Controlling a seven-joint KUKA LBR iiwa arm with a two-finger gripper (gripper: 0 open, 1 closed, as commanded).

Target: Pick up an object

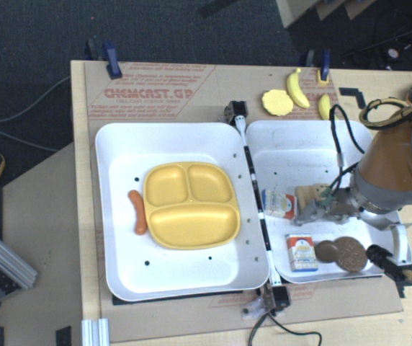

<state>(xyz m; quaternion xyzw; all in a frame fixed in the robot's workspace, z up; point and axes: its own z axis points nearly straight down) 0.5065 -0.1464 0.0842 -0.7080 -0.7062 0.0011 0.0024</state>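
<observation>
Nearest me, a small red-and-white box (302, 254) and two brown discs (342, 253) lay along the right bin's (290, 139) front rim, just below the gripper (320, 204), whose finger opening I couldn't make out, beside a carton (279, 203).

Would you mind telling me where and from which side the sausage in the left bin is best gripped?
Probably at its middle, from straight above: the sausage lies flat and lengthwise beside the yellow plate, so the fingers should close across its narrow width.
</observation>
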